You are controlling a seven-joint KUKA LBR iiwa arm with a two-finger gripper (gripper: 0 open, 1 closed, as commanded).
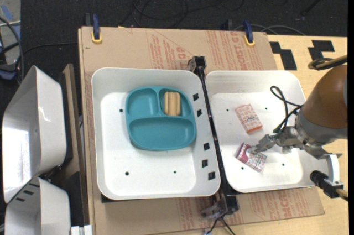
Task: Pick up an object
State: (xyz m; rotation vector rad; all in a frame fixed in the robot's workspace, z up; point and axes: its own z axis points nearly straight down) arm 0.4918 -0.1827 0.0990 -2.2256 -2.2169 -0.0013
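Pincer low in the right bin, its state impossible to tell, just beside the purple packet; pink packet near.

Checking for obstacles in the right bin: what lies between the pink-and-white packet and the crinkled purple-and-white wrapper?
Bare white bin floor. In the camera view, the pink-and-white packet and the crinkled purple-and-white wrapper lie apart with nothing between.
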